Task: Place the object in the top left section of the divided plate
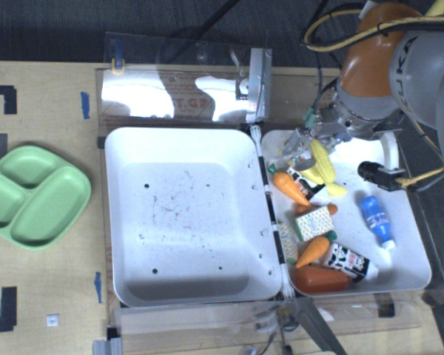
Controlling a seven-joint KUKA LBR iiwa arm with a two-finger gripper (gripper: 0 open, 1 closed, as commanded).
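My tool [308,137] hovers at the right bin's upper left; I cannot tell its state. The yellow plastic corn cob [323,161] lies just below-right, long axis near vertical. The green divided plate [34,196] sits far left on the tabletop.

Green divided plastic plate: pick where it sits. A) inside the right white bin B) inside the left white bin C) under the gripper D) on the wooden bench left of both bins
D: the green divided plastic plate rests on the wooden bench, left of the left white bin.
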